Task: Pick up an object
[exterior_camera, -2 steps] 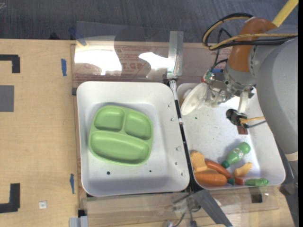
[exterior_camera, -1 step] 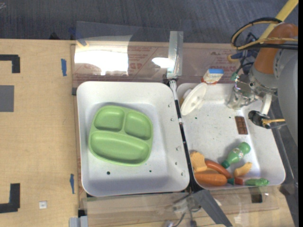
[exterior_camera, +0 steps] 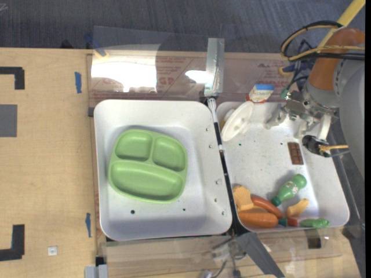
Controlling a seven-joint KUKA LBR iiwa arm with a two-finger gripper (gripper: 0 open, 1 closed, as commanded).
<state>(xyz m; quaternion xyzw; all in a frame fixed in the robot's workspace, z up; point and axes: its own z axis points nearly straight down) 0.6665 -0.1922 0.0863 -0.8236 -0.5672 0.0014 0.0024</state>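
1. From the camera above, a pale wooden bench (exterior_camera: 40,155) lies under dark carpet at the top, with black tape marks along its 9 o'clock edge and blue tape bits near the bins.
2. The left bin (exterior_camera: 116,117) holds a green divided plate (exterior_camera: 149,165), which has two small compartments toward 12 o'clock and one long one toward 6 o'clock.
3. The right bin (exterior_camera: 264,155) touches the left bin along a shared middle edge.
4. A white plate (exterior_camera: 236,121) leans tilted at the right bin's 11 o'clock corner, and a small blue-and-white container (exterior_camera: 262,92) sits just beyond it on the rim.
5. A small brown block (exterior_camera: 295,153) lies alone toward the right bin's 3 o'clock side.
6. Toy foods crowd the right bin's 6 o'clock edge: a green bottle (exterior_camera: 289,189), an orange carrot (exterior_camera: 258,218), a red sausage (exterior_camera: 268,205) touching the carrot, and a green pepper (exterior_camera: 314,222) at 5 o'clock.
7. The grey arm (exterior_camera: 351,91) comes in from 3 o'clock, its orange band near 1 o'clock.
8. The gripper (exterior_camera: 278,117) hangs over the right bin's 1 o'clock part, well apart from the toy foods; whether it is wide or narrow, I cannot tell.
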